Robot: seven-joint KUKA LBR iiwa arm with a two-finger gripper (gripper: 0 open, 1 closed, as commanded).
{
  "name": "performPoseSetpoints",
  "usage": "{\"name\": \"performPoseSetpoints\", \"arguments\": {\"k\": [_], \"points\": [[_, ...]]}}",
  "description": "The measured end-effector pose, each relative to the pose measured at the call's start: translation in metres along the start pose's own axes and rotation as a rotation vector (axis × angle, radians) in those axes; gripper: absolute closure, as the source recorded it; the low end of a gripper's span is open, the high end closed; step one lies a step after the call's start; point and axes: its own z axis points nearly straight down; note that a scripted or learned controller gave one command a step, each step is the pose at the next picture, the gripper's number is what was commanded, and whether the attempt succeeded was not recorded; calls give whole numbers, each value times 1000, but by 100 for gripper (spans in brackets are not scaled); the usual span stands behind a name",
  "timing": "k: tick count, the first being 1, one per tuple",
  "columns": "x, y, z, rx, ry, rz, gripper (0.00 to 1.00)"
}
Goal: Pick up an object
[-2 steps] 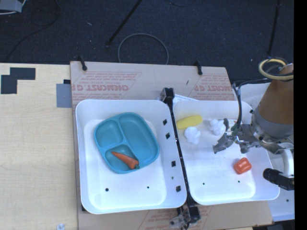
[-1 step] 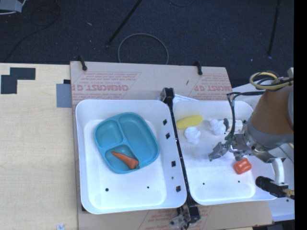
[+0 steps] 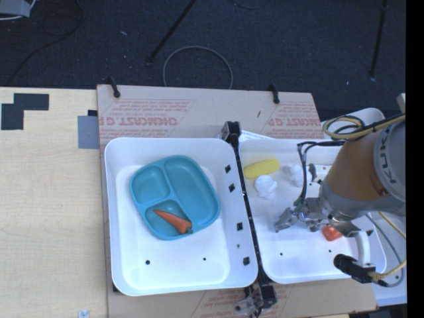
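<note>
— Where's the gripper point(image 3: 286, 221) sitting?

— Low over the right bin point(image 3: 291, 270), near its middle, with the arm point(image 3: 361, 171) coming in from the right. The metal fingers point toward the divider between the bins. Whether they are spread or closed I cannot tell — they blur together against the white floor, and nothing is visibly held between them.

— And the objects?

— A yellow banana-like piece point(image 3: 261, 168) lies toward the far side of the right bin, with a white lump point(image 3: 266, 187) just beside it and a smaller white one point(image 3: 294, 171) near. A small orange-red object point(image 3: 332, 232) peeks out beside the wrist (partly hidden). In the left bin point(image 3: 132, 270), a blue divided plate point(image 3: 199, 184) holds a carrot point(image 3: 173, 220) in its near compartment.
</note>
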Motion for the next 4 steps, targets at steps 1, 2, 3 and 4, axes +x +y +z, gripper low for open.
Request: {"name": "performPoseSetpoints", "arguments": {"k": [1,2,3,4], "points": [[0,-1,6,-2,-1,4,0],[-2,0,-5,-3,-1,10,100],[-4,-2,-68,-9,-3,3,100],[-5,-12,-118,-8,-3,-2,100]]}}
